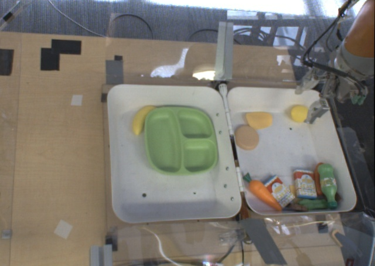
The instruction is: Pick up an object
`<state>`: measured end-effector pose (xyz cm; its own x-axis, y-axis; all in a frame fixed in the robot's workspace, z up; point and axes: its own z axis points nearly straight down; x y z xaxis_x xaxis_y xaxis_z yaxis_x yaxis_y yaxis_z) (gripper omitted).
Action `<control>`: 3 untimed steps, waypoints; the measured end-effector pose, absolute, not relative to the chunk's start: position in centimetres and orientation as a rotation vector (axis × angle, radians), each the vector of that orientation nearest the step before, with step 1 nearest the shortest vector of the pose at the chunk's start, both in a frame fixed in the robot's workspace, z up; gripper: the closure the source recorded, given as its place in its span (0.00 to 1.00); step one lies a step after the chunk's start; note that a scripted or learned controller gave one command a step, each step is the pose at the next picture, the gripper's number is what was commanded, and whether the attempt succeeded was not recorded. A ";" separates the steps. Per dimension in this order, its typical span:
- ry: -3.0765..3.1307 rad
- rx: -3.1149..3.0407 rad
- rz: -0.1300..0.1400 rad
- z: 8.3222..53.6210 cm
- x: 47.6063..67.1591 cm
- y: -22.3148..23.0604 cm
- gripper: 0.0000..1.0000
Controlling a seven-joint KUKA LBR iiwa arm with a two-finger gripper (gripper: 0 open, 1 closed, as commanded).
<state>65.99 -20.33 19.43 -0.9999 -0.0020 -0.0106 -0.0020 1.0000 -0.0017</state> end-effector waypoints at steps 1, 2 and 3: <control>3.074 0.582 -0.001 9.8 60.3 -20.5 0.00; 3.046 0.713 0.000 8.9 55.6 -20.4 0.00; 3.054 0.668 -0.001 9.0 53.0 -17.0 0.00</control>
<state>53.02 -16.96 9.03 -0.9085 0.4175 -0.0150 0.4175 0.9087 0.0029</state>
